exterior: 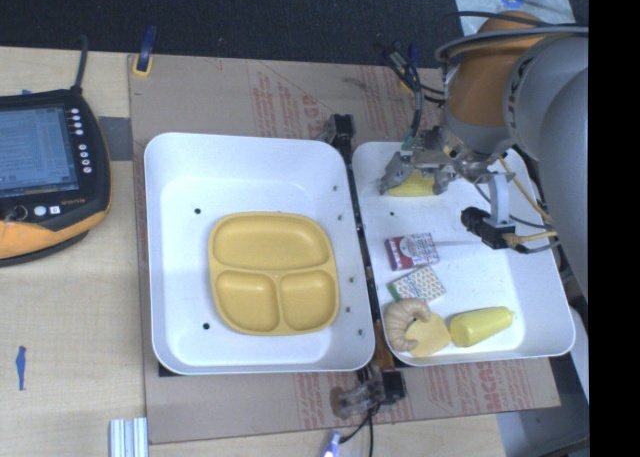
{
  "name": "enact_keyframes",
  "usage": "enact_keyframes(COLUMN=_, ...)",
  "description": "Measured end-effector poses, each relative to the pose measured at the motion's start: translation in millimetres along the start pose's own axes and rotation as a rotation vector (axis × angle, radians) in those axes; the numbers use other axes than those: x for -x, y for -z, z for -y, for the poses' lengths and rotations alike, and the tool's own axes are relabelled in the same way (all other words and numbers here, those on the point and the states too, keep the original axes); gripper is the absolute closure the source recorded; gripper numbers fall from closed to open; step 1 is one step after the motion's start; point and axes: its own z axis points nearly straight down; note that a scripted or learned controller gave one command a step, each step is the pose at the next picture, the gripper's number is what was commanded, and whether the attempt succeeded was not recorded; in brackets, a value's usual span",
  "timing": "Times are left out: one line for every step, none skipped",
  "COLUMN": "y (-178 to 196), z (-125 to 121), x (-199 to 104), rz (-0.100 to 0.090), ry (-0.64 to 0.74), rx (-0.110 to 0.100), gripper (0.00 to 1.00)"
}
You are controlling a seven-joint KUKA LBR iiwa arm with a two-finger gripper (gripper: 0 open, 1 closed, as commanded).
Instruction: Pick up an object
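My gripper (413, 177) is low in the far left corner of the right bin (535, 280), directly over a small yellow object (410, 186) that shows beneath it. Nearer the front of the same bin lie a red and white packet (412, 250), a small checkered packet (418, 286), a beige curled piece (411, 323) and a yellow oblong object (481, 325). The arm's grey and orange wrist (490, 85) rises to the right of the gripper and hides part of the bin's far edge.
The left bin (175, 205) holds a yellow divided plate (272, 272). An orange-edged tablet pendant (40, 170) lies on the bench at far left. Cables and a black connector (487, 228) hang from the wrist over the right bin.
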Motion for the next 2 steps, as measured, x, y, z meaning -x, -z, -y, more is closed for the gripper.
enact_keyframes(y=11.4, z=-0.6, x=9.3, rz=-0.001, ry=-0.003, rx=0.003, gripper=0.00)
enact_keyframes(y=79.9, z=-0.6, x=-5.4, rz=-0.002, ry=-0.002, rx=0.004, gripper=0.00)
